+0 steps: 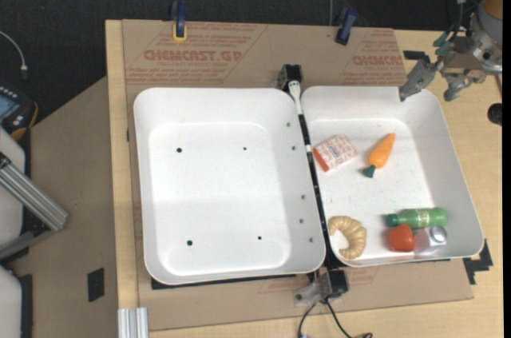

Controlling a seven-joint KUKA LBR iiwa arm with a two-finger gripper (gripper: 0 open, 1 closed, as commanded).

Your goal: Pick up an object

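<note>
My gripper (436, 82) hangs open above the far right corner of the right bin (447, 129), with nothing between its fingers. In that bin lie a small red and white box (335, 153), an orange carrot (382, 150), a tan croissant (349, 235), a green bottle (417, 218), a red tomato-like piece (402, 238) and a clear silvery item (432, 239). The carrot is the object closest to the gripper, below and to its left.
The left bin (215, 184) sits beside the right one, with a black divider strip (307, 161) between them. Both rest on a cardboard sheet (239, 49) held by two clamps (179, 21) at the far edge.
</note>
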